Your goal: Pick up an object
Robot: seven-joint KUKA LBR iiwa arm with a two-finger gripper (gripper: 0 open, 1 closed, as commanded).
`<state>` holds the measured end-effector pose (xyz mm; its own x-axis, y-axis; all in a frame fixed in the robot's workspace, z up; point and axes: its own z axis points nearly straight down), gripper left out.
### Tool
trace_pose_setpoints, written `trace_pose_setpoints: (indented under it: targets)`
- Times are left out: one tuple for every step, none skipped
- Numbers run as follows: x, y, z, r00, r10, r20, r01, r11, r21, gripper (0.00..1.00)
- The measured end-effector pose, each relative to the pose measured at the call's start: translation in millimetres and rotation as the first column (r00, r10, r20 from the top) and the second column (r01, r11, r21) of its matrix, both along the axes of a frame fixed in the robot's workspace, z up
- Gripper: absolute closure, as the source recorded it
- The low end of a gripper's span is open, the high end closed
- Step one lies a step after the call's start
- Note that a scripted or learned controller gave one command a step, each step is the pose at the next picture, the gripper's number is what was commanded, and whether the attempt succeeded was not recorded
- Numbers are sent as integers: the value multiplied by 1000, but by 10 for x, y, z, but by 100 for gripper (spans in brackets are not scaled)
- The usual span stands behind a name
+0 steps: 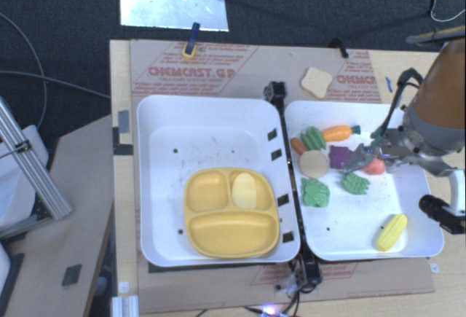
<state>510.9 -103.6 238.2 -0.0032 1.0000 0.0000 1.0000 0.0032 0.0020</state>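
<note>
The right bin (419,199) holds several toy foods. An orange carrot (338,133) and a green vegetable (313,138) lie at its back, with a beige round piece (314,164) and a purple piece (338,157) just in front of them. A red piece (376,167), a leafy green piece (355,183), a green broccoli-like piece (315,192) and a yellow corn cob (391,232) lie nearer the front. My gripper (360,159) reaches in from the right, low between the purple and red pieces, just above the leafy green one. Nothing is visibly held in it.
The left bin (167,133) carries a yellow divided plate (231,212) at its front. A beige bread slice (317,81) lies on the cardboard behind the right bin. A dark clamp ridge (280,135) runs between the bins. The arm's body (444,104) hangs over the right bin's right side.
</note>
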Motion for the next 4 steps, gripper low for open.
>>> trace_pose_setpoints:
  targets:
    - [313, -114, -1398, 1000, -1, 9, 1, 1000, -2, 0]
    - [63, -205, -1482, 1000, 0, 20, 1, 1000, -5, 0]
    - [1, -162, -1481, 1000, -2, 22, 2, 1000, -9, 0]
    - [334, -225, -1489, 1000, 0, 9, 0, 1000, -4, 0]
